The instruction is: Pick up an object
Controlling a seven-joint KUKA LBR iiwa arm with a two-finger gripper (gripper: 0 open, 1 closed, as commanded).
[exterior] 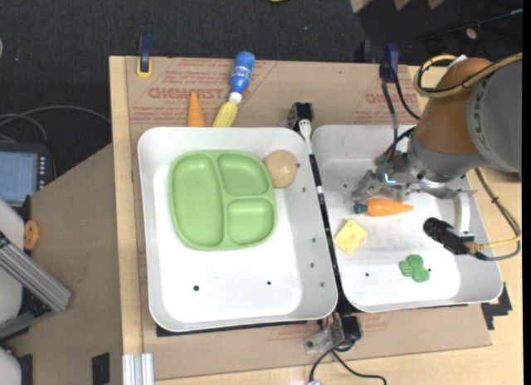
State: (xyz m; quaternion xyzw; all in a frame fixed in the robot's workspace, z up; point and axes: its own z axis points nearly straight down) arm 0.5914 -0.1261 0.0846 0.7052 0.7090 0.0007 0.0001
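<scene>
Right of centre, the gripper [371, 190] hangs low in the right bin [473, 288], just above the toy carrot [387, 207]; whether it grips anything, I cannot tell.

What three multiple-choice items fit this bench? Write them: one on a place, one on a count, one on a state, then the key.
1. Where is the carrot?
A. in the right bin
B. on the green tray
C. on the floor

2. How many compartments has the green tray?
A. two
B. three
C. five

3. How does the tray lie?
A. upside down
B. on edge
C. flat, hollows up

Key: 1 A, the carrot lies in the right bin beside the gripper, with the yellow block and the green piece. 2 B, one long hollow and two small ones show. 3 C, it rests flat in the left bin beside the tan ball.
</scene>
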